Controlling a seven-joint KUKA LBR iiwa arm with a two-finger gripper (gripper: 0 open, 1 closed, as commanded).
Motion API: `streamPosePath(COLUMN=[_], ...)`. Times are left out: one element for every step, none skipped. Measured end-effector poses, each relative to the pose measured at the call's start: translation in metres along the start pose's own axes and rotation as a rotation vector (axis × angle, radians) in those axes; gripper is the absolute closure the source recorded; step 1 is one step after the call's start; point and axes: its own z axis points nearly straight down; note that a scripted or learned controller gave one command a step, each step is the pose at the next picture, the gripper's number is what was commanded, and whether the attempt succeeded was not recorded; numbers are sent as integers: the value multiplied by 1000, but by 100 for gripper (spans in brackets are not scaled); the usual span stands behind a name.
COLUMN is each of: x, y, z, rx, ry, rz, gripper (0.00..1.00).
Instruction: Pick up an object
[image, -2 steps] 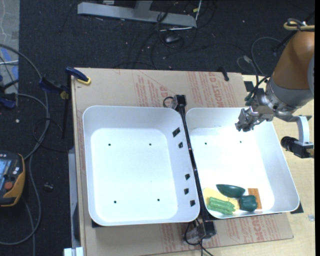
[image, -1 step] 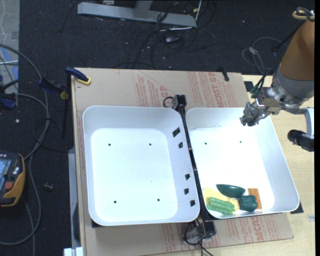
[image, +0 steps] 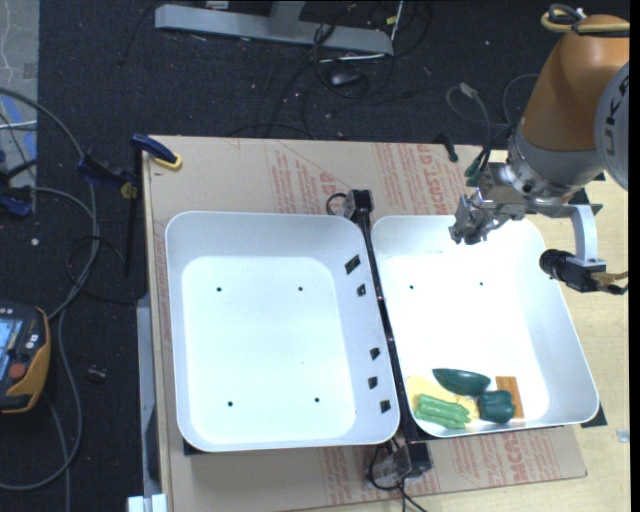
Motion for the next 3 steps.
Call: streamPosePath(x=[54, 107, 150], y=[3, 13, 21], z=[16, 32, 40], rx=[2, 2, 1], ry=[0, 0, 0], rz=[-1, -1, -1], gripper=[100, 100, 100])
